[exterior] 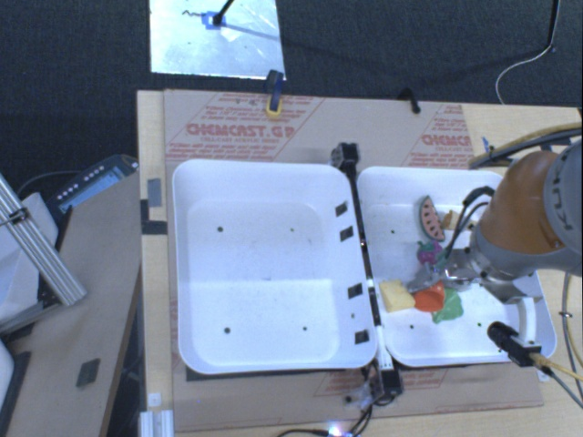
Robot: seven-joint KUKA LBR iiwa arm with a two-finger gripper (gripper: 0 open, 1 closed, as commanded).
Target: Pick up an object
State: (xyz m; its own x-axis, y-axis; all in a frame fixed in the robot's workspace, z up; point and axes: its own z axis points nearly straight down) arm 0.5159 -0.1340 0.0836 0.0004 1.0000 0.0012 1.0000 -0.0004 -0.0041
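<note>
You'll find the cluster low in the right-hand white plastic bin (401,198): orange rounded toy (431,299), green scrap (449,309) at its 4 o'clock, pale yellow block (395,295) at 9. The gripper (435,279) sits over them; whether it's parted or closed, I cannot tell. Nothing looks lifted yet. A watermelon-slice toy (430,217) lies farther back.

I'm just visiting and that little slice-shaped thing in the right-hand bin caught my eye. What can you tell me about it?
The small watermelon-slice toy has a green curved rind, a red face with dark seed specks, and looks like plastic. It lies in the right shallow white bin, toward the back, apart from the pile of yellow, orange, green and purple pieces nearer the front. Whether anything touches it is too fine to tell.
</note>
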